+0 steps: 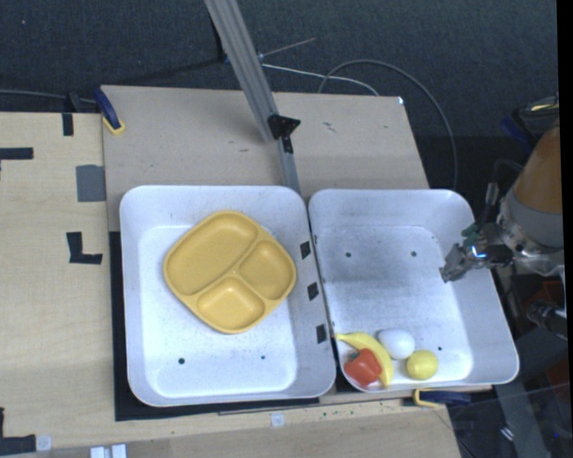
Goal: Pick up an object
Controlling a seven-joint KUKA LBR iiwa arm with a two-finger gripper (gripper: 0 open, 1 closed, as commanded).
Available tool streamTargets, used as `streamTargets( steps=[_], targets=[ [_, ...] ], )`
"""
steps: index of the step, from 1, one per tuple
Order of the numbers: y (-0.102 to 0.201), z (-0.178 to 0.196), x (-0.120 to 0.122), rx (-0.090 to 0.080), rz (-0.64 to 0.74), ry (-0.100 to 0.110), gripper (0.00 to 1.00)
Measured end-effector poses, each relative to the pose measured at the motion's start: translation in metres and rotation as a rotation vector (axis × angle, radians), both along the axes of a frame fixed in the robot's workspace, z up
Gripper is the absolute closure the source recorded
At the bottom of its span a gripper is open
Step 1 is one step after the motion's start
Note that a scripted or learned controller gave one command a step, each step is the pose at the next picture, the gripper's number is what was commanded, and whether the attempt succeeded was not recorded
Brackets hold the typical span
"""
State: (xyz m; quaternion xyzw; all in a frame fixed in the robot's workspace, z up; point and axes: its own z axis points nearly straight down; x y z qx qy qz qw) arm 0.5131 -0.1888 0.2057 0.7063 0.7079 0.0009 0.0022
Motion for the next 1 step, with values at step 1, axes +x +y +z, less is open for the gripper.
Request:
streamTargets(
  steps=[1],
  targets=[
    [0.0606, -0.0044, 0.0135, 0.004, 0.006, 0.005, 1.0]
  ],
)
